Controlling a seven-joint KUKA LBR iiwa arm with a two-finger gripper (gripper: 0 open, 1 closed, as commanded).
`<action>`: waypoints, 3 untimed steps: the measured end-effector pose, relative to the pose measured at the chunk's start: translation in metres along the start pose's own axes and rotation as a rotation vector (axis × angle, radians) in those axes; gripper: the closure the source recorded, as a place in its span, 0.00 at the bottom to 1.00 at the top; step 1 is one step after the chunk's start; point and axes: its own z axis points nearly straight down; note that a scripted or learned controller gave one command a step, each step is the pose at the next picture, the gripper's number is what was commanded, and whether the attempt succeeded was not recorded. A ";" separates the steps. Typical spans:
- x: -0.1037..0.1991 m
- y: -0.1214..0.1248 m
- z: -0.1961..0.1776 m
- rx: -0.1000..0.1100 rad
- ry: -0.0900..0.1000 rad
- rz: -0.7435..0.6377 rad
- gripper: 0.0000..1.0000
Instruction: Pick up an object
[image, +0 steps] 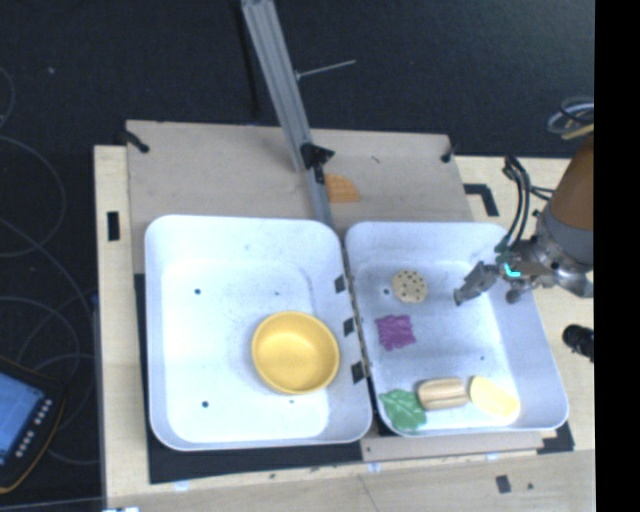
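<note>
My gripper (487, 283) hangs over the upper right part of the right bin (520, 330), with nothing seen between its fingers. To its left lies a round tan cookie (408, 286) with dark spots. Below that lies a purple block (394, 331). Along the bin's front sit a green leafy piece (402, 408), a tan bread roll (442, 393) and a pale yellow lemon (494, 397). A yellow bowl (294, 351) stands in the left bin (180, 300).
A slanted grey metal post (285, 95) rises from behind the bins' divide. An orange tag (341, 189) lies on the board behind the bins. Cables hang beside the arm at the right.
</note>
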 end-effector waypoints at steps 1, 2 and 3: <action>-0.006 -0.010 0.053 0.007 -0.003 0.004 0.00; -0.015 -0.018 0.104 0.006 -0.003 0.005 0.00; -0.017 -0.018 0.114 0.003 -0.004 0.006 0.00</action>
